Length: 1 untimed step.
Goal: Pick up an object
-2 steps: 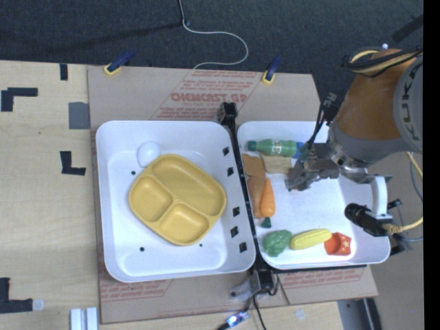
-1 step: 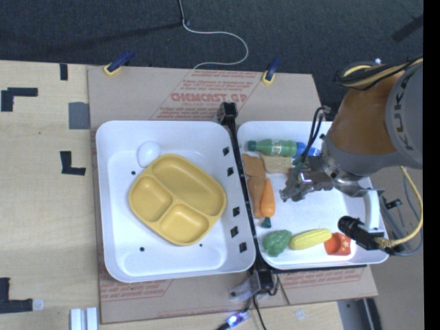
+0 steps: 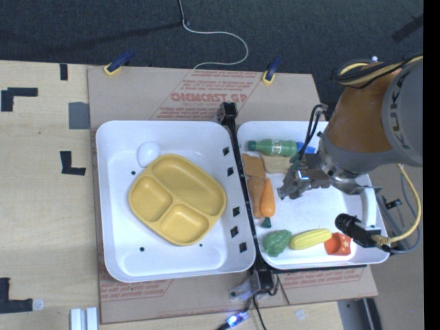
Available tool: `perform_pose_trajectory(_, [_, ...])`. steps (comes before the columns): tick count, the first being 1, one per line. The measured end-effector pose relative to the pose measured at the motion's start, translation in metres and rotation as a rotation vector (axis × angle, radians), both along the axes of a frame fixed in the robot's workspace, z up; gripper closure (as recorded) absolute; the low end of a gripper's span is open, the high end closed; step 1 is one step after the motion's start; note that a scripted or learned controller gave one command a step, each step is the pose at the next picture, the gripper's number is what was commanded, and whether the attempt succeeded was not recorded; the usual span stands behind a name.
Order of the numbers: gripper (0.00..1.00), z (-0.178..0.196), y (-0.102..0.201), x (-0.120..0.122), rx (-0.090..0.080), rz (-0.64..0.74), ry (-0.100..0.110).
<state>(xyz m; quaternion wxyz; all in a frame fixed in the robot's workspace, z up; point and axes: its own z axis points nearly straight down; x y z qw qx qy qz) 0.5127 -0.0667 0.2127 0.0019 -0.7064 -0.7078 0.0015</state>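
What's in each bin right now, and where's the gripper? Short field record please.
left bin: yellow divided tray, small white round thing at its far corner
right bin: green bottle, carrot, brown piece beside carrot, green leafy toy, corn cob, red item
gripper: over right bin, between bottle and corn cob, near carrot
fingers: cannot tell
held: nothing seen between fingers
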Motion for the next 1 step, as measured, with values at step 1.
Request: perform_pose_trajectory(1, [1.00, 0.0124, 0.0003, 0.0106, 0.000, 0.000, -0.001])
